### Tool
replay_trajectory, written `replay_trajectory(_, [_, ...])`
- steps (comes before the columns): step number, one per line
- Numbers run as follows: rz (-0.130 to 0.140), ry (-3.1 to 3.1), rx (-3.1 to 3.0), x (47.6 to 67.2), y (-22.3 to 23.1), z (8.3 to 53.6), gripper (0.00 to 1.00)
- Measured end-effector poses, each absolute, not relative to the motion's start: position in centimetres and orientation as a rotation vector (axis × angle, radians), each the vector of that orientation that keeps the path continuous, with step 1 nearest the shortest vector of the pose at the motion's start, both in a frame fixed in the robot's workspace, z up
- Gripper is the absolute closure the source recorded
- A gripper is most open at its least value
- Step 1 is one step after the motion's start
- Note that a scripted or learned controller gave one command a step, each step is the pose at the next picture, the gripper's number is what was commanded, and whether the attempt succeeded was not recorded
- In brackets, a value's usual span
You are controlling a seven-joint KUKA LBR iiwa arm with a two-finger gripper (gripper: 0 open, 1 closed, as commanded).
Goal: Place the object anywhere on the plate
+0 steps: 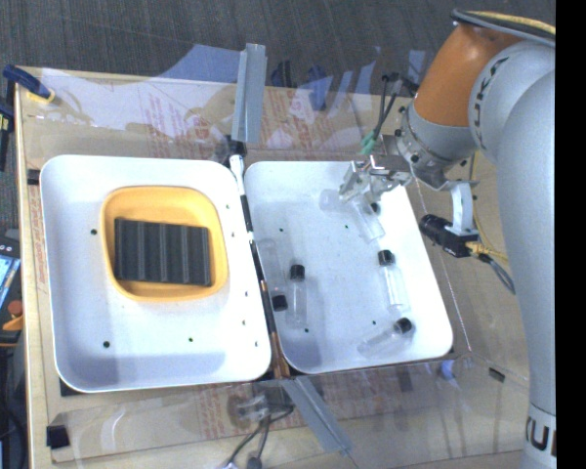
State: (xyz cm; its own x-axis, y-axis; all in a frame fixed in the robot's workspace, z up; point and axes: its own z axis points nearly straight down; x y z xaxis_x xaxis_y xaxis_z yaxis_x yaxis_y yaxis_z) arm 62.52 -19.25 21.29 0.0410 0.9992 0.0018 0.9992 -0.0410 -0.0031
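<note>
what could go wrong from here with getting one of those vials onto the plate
1. The vials are clear and lie scattered in the right bin, so the end effector, near the bin's far edge, may well close on nothing.
2. One vial lies close to the bin's left wall, which could block a grasp.
3. The plate sits in the left bin; a smooth vial might slip during the carry.
</note>
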Motion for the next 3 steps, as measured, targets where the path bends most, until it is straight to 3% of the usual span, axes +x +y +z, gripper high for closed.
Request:
replay_trajectory(1, [0.004,-2.329,-2.103,63.3,-9.9,20.2,1.00])
replay_trajectory(2, [0.002,-2.630,-1.718,65.7,-7.8,24.4,1.00])
replay_trajectory(3, [0.002,-2.630,-1.719,65.7,-7.8,24.4,0.00])
